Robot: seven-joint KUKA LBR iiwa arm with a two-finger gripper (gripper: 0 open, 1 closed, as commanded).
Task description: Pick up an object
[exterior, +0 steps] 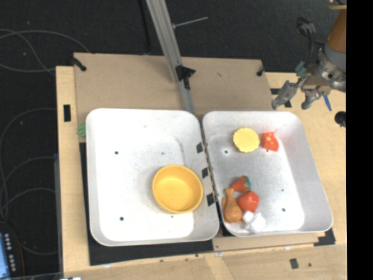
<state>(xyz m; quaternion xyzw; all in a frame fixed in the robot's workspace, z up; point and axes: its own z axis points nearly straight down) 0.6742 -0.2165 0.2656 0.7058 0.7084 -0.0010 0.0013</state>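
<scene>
My gripper (pixel 296 99) hangs open above the far right corner of the right bin (pixel 303 174), with nothing between its fingers. In that bin lie a flat yellow round piece (pixel 246 139) and a small red piece (pixel 268 141) near the back. At the bin's front left sit a red tomato-like toy (pixel 249 201), a second red and green toy (pixel 239 185), a tan drumstick-like toy (pixel 231 206) and a small white piece (pixel 252 220). A yellow bowl (pixel 176 188) stands in the left bin (pixel 116 156).
A slanted metal post (pixel 169 42) rises from behind the seam between the bins. The tan bench (pixel 233 74) extends beyond the bins at the back. Cables lie on the dark floor at the left.
</scene>
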